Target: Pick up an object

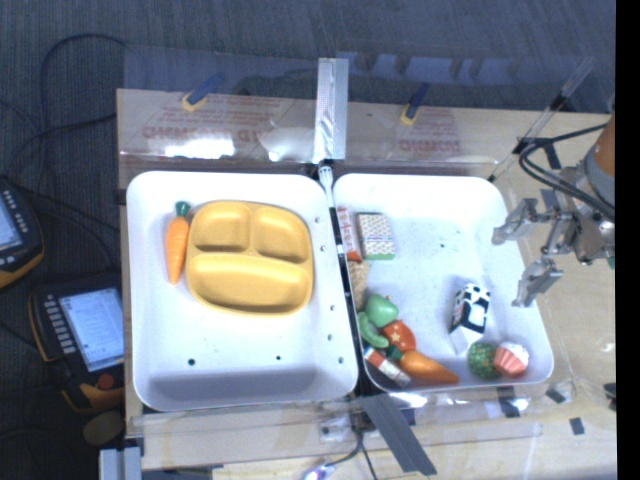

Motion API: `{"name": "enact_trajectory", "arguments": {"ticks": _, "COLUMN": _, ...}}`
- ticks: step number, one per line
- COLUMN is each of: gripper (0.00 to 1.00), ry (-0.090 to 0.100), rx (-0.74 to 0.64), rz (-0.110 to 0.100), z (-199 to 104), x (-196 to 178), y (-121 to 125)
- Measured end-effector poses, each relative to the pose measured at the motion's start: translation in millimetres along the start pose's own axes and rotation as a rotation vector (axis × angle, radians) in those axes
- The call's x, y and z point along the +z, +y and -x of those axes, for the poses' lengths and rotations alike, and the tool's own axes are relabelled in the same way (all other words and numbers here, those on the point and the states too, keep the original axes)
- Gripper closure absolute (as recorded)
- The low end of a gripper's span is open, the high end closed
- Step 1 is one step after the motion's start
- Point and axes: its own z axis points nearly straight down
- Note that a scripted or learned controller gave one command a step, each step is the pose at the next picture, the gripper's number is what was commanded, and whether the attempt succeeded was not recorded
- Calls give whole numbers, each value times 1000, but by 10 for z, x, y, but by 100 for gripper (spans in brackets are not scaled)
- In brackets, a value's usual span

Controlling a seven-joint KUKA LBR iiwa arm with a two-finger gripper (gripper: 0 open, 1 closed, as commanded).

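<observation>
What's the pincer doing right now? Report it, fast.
Pincer: open, holding nothing, over the right edge of the right bin.

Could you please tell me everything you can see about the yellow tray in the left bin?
The yellow tray is a rounded, glossy, plastic-looking dish with three compartments: two smaller ones toward the far side and one long one nearer the camera. It lies flat, right way up, in the far half of the left bin. A toy carrot lies right beside its left edge.

At three o'clock I see my grey metal end effector [533,253], its pale angular fingers [512,220] splayed, black cables looping above it, an orange band sliver behind.
</observation>
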Motion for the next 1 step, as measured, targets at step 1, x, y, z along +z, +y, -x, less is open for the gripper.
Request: {"name": "enact_trajectory", "arguments": {"ticks": 1, "gripper": 0, "ry": 1, "rx": 11, "rz": 0, "z": 128, "x": 882, "y": -143}}
